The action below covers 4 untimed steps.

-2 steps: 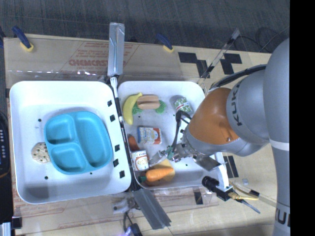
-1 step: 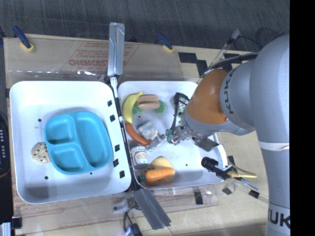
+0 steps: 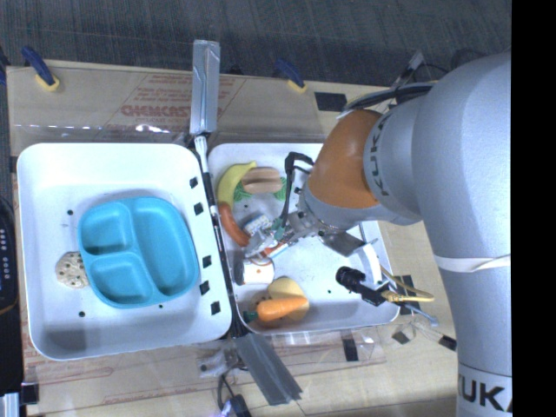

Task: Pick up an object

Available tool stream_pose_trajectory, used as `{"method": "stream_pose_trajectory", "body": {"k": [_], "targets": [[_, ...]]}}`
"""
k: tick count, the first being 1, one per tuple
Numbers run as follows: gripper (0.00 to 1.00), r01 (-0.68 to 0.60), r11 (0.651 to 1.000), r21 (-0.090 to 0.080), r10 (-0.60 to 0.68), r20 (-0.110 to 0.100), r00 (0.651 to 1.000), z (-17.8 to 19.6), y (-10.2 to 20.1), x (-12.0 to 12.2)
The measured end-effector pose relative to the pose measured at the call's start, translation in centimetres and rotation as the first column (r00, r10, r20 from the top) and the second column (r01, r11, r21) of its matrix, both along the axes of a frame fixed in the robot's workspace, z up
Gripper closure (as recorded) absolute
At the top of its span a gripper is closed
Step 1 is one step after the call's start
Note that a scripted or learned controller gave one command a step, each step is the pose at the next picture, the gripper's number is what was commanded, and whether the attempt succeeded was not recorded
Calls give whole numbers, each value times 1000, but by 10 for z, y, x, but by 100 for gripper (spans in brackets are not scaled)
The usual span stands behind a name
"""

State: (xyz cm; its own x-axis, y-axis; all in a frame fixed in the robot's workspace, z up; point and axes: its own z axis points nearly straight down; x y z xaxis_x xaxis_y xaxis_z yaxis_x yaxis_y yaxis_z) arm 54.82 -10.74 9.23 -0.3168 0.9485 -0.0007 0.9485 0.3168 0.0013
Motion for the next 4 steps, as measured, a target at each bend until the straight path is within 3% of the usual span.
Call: {"method": "stream_pose_trajectory", "body": {"k": [1, 2, 3, 4], "targets": [[100, -3, 1000, 0, 3, -2, 1000, 9, 0, 0], [100, 75, 997, 0, -75, 9, 997, 164, 18, 62], [100, -62, 998, 2, 62, -8, 998, 110, 70, 1], [100, -67, 998, 2, 67, -7, 998, 121, 70, 2]]}}
